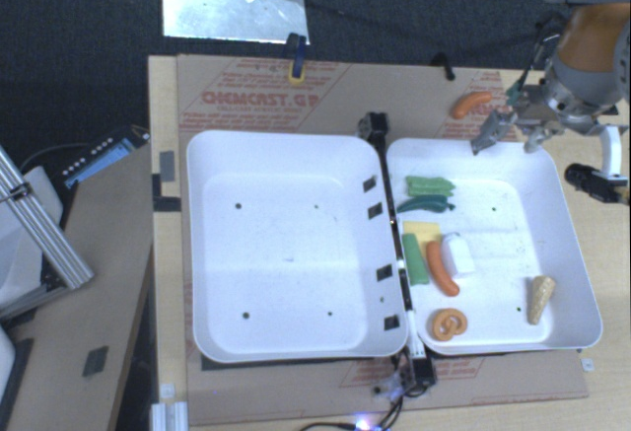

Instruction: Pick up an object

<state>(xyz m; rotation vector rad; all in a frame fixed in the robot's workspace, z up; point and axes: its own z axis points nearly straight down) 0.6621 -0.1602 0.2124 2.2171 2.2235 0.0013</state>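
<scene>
The gripper [515, 131] hung, jaws apart and holding nothing, over the far rim of the right bin [572, 251], with an orange sausage [471, 105] just to its left on the board outside the bin, long axis left-right.

Orange sausage [471, 105], lying flat (slightly curved), behind right bin [572, 251]
</scene>
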